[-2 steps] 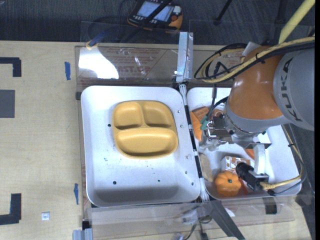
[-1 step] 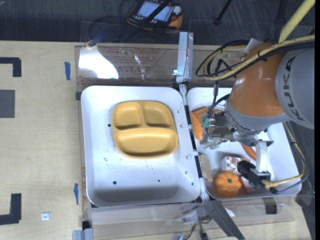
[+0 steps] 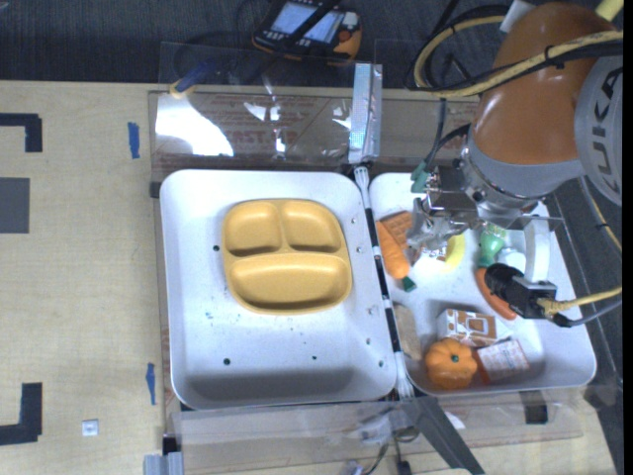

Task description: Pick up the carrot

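The carrot point(image 3: 395, 256) is orange with a small green tip. It lies along the left wall of the right bin point(image 3: 574, 364), close to the divider between the bins. My gripper point(image 3: 431, 234) hangs low over the upper middle of the right bin, just right of the carrot's upper end. I see nothing held in it. The arm's orange band and grey wrist cover the bin's upper right part.
A yellow piece point(image 3: 456, 251) and a green one point(image 3: 490, 246) lie right of the gripper. An orange-red piece point(image 3: 492, 293), a small printed box point(image 3: 469, 325), a little pumpkin point(image 3: 450, 362) and a packet point(image 3: 505, 359) fill the front. A yellow sectioned plate point(image 3: 287, 255) sits in the left bin point(image 3: 198, 354).
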`<state>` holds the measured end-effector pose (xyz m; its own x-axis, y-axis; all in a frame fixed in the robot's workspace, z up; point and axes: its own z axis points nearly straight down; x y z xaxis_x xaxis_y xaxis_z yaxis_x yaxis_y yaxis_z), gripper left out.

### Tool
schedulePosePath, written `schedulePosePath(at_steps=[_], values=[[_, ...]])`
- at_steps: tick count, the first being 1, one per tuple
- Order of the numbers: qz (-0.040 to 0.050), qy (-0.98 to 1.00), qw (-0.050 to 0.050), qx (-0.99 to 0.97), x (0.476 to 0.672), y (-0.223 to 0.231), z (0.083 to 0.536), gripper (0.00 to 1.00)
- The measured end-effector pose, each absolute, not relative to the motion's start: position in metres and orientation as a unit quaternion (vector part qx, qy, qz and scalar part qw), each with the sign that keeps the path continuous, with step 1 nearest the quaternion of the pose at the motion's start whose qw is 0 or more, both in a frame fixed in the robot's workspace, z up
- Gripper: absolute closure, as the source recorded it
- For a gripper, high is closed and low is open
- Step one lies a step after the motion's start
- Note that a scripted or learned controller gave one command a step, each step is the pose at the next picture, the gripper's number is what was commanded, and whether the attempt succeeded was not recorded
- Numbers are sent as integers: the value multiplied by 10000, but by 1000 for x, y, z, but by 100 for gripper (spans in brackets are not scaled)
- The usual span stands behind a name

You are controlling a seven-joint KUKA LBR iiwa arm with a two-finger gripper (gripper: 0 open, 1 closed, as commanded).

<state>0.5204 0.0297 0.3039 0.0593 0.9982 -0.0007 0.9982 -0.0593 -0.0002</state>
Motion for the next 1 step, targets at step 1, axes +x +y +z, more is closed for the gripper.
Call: schedulePosePath(at_steps=[1], values=[[-10,7396,-13,6730,565,-5,253,100]])
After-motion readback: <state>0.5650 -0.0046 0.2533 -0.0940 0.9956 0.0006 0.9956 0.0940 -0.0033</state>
